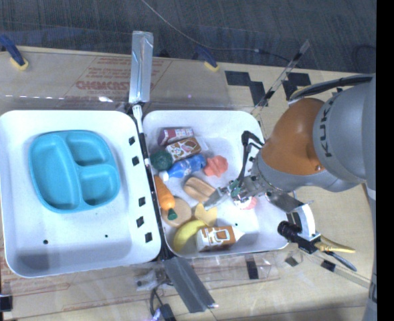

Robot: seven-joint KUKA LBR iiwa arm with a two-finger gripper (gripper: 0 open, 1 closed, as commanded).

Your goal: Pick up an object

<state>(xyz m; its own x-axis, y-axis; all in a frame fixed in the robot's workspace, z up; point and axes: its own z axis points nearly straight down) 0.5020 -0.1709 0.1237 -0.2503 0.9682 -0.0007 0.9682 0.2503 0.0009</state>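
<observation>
Plywood bench (63, 72) under your two white bins sat on dark carpet (63, 12), with a thin cable (163, 20) trailing across the carpet. Your left bin (9, 246) held a blue divided tray (74, 169). Your right bin (250, 236) held the toy food: a banana (186, 233), a small carton (217, 237), a carrot (164, 196). Your gripper (225, 191) hung low over that bin beside a bread roll (198, 188); whether it was clenched or released, you could not tell.
</observation>
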